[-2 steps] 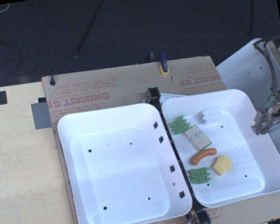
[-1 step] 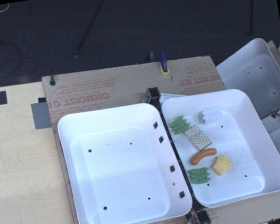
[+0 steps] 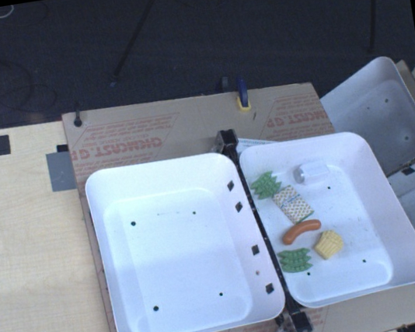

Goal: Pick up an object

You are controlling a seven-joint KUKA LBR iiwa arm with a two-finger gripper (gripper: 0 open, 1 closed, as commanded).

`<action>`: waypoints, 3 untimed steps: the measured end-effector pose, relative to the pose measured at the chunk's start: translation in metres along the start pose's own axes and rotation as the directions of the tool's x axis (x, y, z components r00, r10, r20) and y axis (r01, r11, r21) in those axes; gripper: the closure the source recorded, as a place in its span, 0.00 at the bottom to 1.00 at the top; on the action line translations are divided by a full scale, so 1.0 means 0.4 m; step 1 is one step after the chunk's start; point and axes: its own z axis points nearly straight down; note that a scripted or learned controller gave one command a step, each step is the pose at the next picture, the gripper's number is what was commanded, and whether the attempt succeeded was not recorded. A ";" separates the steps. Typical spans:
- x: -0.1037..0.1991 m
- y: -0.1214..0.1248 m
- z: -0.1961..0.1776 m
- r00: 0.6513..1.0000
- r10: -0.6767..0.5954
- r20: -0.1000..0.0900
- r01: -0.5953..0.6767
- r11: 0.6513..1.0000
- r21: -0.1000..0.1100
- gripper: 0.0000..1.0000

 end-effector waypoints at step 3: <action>0.138 -0.005 0.086 1.000 -0.002 -0.009 0.002 1.000 0.019 1.00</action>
